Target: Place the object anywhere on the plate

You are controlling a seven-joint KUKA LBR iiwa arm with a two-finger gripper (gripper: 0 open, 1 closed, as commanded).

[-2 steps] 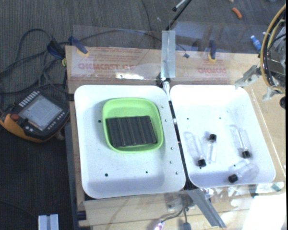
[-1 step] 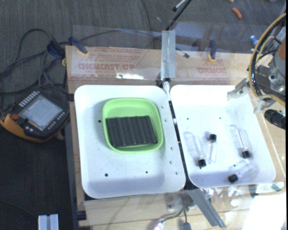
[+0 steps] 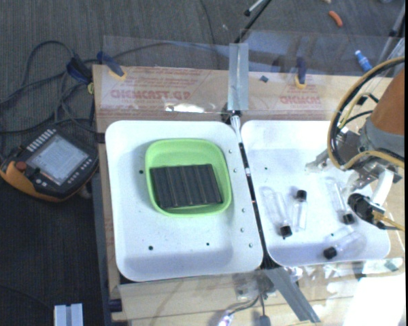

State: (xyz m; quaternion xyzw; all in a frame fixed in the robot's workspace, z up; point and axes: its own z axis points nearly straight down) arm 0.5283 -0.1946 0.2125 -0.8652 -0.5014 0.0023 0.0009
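Two shallow white bins sit side by side on the worktop, the left bin (image 3: pixel 183 250) and the right bin (image 3: pixel 285 148) meeting along a narrow seam, with a sheet of brown cardboard printed in red letters (image 3: pixel 156 95) showing behind them. In the left bin, toward its far half, rests a lime-green square plastic plate with rounded corners (image 3: pixel 187 145), and a dark grey ribbed rectangular slab (image 3: pixel 187 186) lies flat on it, taking up most of the plate's floor. Four small clear plastic vials with black caps lie scattered in the right bin, well apart from the plate. One slanted vial (image 3: pixel 275 212) has its cap toward the near rim, and an upright-looking vial (image 3: pixel 300 209) lies just beside it with its cap at the far end. A third vial (image 3: pixel 341 204) lies close under the robot's wrist, and a fourth vial (image 3: pixel 340 247) lies near the bin's front edge. The grey arm with its orange band (image 3: pixel 394 111) comes in over the right bin's right side, and the pincer (image 3: pixel 367 182) hangs above that bin near the third vial. I cannot tell whether the pincer is apart or together, and no vial can be seen held in it. On the dark carpeted floor to the left lies an orange-and-grey handheld control pendant with a pale screen (image 3: pixel 51 163), trailing black cables (image 3: pixel 37 63).
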